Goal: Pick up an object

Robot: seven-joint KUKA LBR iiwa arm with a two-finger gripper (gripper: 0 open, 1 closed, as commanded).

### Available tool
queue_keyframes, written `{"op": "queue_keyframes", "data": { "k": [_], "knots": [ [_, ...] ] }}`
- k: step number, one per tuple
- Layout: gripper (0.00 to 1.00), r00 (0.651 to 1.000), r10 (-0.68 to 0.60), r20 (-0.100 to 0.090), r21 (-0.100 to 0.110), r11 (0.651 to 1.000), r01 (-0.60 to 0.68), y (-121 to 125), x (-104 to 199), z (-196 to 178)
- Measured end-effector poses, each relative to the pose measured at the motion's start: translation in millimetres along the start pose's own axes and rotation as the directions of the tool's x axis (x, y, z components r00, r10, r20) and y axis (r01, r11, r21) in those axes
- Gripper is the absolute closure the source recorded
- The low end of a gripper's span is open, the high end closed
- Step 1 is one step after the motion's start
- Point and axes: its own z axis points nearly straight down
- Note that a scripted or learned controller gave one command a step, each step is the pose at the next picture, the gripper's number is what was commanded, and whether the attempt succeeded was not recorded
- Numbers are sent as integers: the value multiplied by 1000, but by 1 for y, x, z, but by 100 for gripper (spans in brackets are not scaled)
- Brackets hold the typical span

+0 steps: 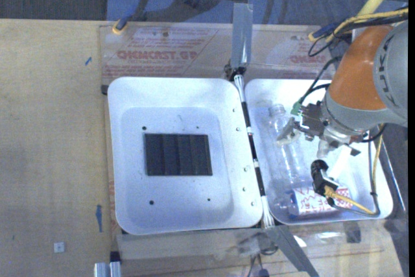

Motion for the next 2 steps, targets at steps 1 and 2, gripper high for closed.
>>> {"op": "queue_keyframes", "data": {
  "k": [1,2],
  "knots": [
    [0,976,-220,0,0,976,220,22,-22,0],
    [0,934,-358,0,0,934,358,-9,-33,-55]
  ]
}}
